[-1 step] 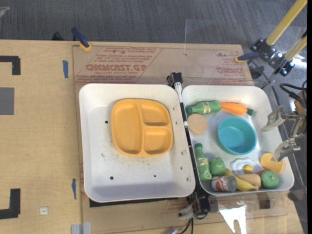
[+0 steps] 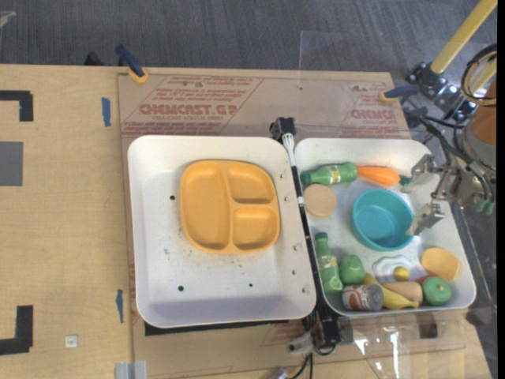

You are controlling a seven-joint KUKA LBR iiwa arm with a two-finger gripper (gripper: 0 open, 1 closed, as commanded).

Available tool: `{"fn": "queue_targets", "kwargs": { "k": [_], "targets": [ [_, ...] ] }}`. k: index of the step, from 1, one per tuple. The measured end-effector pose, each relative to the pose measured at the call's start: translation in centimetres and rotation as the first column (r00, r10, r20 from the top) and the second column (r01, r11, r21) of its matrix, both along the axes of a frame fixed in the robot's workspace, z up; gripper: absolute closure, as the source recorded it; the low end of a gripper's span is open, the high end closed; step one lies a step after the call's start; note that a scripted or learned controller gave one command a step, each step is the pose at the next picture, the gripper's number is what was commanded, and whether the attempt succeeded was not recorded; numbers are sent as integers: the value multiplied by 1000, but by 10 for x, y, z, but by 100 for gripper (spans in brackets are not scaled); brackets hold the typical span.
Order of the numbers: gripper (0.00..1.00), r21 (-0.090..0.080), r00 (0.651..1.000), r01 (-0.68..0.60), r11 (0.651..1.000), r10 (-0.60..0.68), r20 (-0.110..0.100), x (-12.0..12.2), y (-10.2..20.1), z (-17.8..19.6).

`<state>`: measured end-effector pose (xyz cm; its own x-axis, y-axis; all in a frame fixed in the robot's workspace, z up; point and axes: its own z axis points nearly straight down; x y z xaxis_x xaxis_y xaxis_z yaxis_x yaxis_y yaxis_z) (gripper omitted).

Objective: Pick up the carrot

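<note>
The carrot (image 2: 378,175) lay at the far side of the right bin (image 2: 465,279), between a green bottle (image 2: 331,174) and the gripper (image 2: 430,188). The gripper hung open and empty just right of it, above the blue bowl (image 2: 382,218), likely lining up its grasp.

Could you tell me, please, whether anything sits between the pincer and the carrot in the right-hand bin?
Nothing visible does. The orange tapered toy carrot lies along the far side of the right white bin, and the two-finger metal pincer hangs just to its right, open. The round blue plastic bowl sits nearer the camera, off that line.
</note>
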<state>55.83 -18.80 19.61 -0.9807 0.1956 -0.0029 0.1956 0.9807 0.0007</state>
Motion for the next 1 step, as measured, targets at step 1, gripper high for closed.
{"fn": "queue_targets", "kwargs": {
  "k": [1],
  "targets": [
    [0,0,964,265,964,-265,2,76,-27,-67]
  ]
}}
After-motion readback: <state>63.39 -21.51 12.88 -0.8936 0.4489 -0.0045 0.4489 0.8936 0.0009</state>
